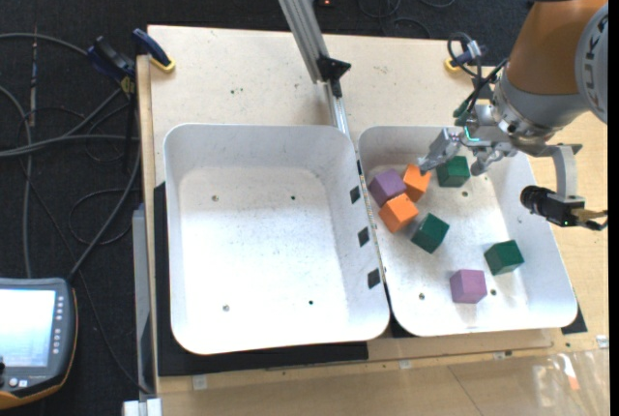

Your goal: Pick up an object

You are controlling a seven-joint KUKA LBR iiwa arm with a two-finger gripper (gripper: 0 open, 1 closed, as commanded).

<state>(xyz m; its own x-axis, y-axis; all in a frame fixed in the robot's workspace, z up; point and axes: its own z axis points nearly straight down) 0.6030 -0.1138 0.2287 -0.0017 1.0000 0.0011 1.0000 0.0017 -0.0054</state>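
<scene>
The gripper (pixel 456 153) is seen near the worktop's (pixel 242 75) far right corner, fingers (pixel 435 151) spread open, nothing gripped; a green cube (pixel 453 173) lies between them in the right bin (pixel 542 303).

Purple (pixel 388 184), orange (pixel 398 211) and dark green (pixel 429 232) blocks dot a speckled white bin (pixel 542 293) beside the grey-and-orange arm (pixel 556 46).
</scene>
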